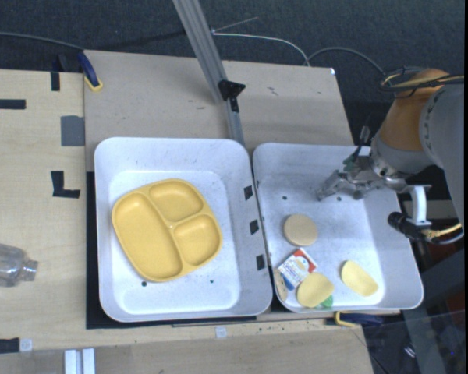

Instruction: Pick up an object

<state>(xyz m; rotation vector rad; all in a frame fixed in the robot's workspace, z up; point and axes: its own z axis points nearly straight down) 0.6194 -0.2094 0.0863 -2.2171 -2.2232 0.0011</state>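
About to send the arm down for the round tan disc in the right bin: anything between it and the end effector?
Nothing visible. The end effector sits over the right bin's far part, and bare white floor separates it from the round tan disc. The packet and yellow pieces lie beyond the disc.

One camera looks down on the bench [179,100] from above, at a slant, so the far edge sits toward the top of the frame and the near edge toward the bottom. It stands far enough off to take in both bins whole: the left bin [109,209] lies near the middle of the frame, the right bin [390,232] toward the right. Dark floor shows beyond the far edge. The arm [421,123] enters from the right, cut off by the frame edge. A metal pole [199,33] rises from the bench's far part toward the lens, leaning to the upper left, which marks the camera as high overhead.
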